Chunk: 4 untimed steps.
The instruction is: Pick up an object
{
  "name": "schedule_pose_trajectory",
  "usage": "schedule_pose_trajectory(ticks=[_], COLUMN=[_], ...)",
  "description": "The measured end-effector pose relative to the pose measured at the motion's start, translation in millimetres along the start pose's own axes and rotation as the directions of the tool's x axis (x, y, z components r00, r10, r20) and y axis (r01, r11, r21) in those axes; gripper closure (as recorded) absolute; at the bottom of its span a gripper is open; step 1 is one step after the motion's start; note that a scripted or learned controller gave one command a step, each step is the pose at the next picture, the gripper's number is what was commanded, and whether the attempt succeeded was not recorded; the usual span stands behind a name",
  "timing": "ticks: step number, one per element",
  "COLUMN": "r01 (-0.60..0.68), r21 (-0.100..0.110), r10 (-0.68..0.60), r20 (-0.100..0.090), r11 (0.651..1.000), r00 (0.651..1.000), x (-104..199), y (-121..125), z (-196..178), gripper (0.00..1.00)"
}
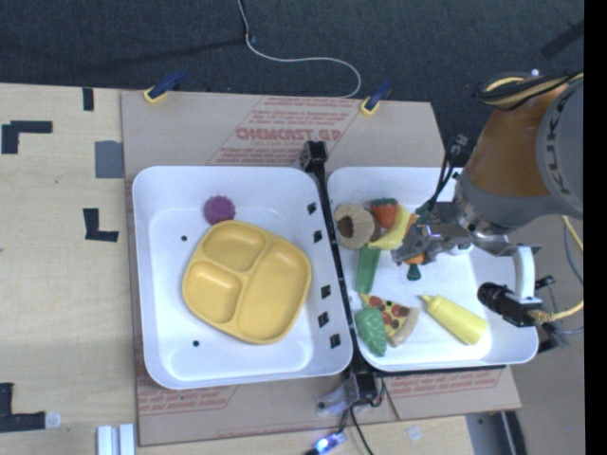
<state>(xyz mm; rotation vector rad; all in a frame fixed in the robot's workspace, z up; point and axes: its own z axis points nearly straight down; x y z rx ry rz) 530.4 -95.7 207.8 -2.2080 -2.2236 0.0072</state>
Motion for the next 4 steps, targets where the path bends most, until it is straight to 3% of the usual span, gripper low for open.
schedule_pose_trajectory(ticks=[2,3,4], r01=[0.001,0.0,-0.002], r21=[0.001,0.003,0.001], r10=[-0.001,0.0,0.002], r20=[0.001,0.003,0.004], r11=[1.0,1.0,1.0], r00=[1.0,1.0,1.0], x=[109.7,163.3,189.6], y=[-0.8,-16.3,-17.4], z=[-2.2,1.3,-5.1], gripper=[1.0,1.0,1.0])
